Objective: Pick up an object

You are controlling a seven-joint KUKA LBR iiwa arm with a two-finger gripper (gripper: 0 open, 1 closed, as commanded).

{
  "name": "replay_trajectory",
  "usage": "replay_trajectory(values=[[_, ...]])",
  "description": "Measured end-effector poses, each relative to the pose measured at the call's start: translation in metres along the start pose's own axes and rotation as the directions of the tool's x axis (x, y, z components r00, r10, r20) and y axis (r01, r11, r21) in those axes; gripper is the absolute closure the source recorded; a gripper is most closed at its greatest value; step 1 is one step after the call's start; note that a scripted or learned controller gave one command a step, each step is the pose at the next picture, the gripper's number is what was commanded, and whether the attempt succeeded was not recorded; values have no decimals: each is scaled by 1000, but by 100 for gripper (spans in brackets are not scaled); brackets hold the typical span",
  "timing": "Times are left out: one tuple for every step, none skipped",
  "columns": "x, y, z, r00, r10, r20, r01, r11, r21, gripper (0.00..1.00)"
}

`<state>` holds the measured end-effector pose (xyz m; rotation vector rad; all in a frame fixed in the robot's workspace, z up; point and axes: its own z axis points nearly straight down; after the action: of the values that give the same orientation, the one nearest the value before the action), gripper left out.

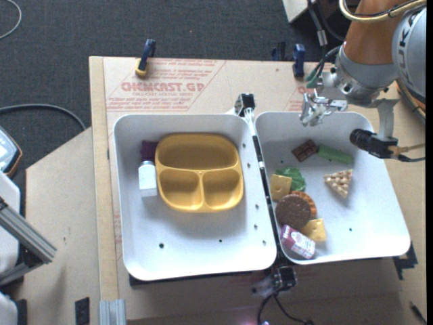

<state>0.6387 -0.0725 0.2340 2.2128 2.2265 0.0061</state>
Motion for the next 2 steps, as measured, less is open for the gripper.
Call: replay_trajectory(values=[[55, -1, -8, 1000, -1, -1, 1, 1000, 1, 100], [116, 0, -3, 1000, -1, -1, 1, 1000, 3, 100]])
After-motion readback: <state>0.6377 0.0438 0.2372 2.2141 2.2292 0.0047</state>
